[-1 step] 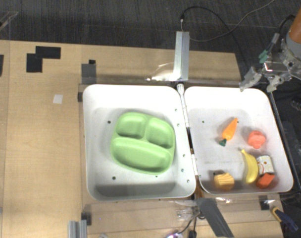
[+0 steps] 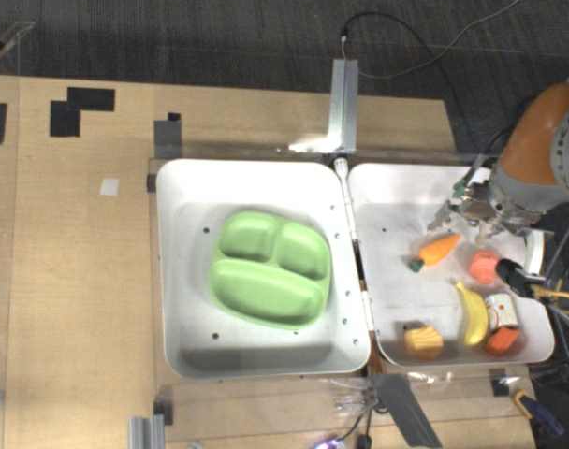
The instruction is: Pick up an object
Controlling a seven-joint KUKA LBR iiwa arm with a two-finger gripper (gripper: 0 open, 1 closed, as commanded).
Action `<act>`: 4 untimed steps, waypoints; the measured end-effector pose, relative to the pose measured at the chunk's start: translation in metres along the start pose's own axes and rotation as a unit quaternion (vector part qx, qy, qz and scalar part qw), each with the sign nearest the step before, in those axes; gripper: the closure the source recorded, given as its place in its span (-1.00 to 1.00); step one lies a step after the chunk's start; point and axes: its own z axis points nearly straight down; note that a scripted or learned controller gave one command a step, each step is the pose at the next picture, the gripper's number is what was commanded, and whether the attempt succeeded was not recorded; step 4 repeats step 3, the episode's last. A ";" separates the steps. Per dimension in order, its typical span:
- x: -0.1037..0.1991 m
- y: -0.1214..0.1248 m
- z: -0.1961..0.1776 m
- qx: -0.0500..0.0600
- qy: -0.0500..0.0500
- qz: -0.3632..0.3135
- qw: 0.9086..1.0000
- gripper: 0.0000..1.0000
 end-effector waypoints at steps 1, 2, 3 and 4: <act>0.034 -0.038 0.010 -0.004 0.000 -0.096 0.995 -1.00; 0.037 -0.036 -0.002 -0.007 0.001 -0.097 0.995 1.00; 0.109 -0.049 -0.115 -0.001 0.001 -0.047 0.999 1.00; 0.109 -0.049 -0.115 -0.001 0.001 -0.047 0.999 1.00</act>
